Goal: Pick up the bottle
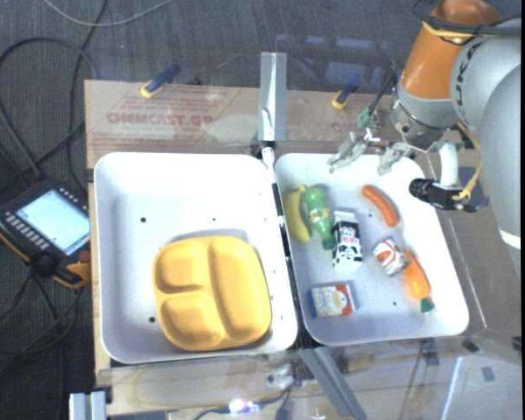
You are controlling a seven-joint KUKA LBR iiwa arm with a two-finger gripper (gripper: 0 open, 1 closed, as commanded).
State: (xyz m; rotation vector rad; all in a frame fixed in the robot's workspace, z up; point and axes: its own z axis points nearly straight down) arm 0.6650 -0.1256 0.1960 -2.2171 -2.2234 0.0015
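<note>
In the camera view, the grey arm's two-finger metal gripper (367,154) hangs over the far edge of the right white bin (446,318) with its fingers spread wide and nothing between them. The green plastic bottle (317,213) lies near that bin's far left corner, touching a yellow banana (296,215) on its left and just beside a black-and-white milk carton (346,241). An orange sausage (380,206), a red-and-white can (388,256), an orange carrot (417,282) and a small blue box (332,301) lie elsewhere in that bin, while a yellow divided tray (212,291) sits in the left white bin (122,191).
</note>
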